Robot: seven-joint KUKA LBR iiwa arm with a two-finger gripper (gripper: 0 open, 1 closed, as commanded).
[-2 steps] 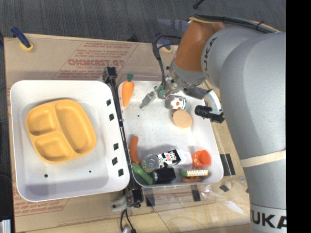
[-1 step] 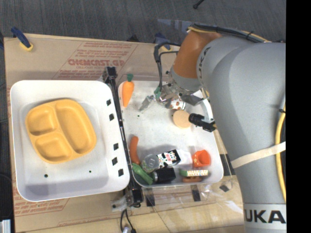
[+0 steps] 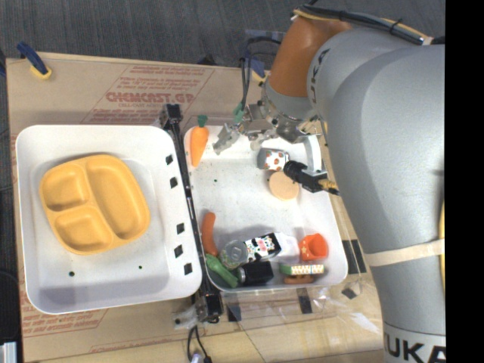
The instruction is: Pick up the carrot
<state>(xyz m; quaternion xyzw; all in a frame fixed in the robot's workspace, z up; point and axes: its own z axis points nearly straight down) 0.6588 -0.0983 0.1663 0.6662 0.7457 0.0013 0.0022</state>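
Observation:
The carrot (image 3: 197, 145), orange with a small green top, lies against the far left wall of the right bin (image 3: 333, 225), pointing towards the near side. My gripper (image 3: 238, 132) hangs over the far edge of that bin, just right of the carrot. Its fingers (image 3: 224, 138) are open, with nothing between them. The nearer fingertip sits a short way from the carrot's side, apart from it. The grey arm with its orange band reaches in from the right and hides the bin's far right corner.
A yellow divided plate (image 3: 94, 203) lies in the left bin (image 3: 30, 278). The right bin holds a beige disc (image 3: 284, 187), a spotted white cup (image 3: 272, 158), an orange stick (image 3: 207, 231), a can (image 3: 234, 253), a white bottle (image 3: 266, 243) and an orange cup (image 3: 314, 246).

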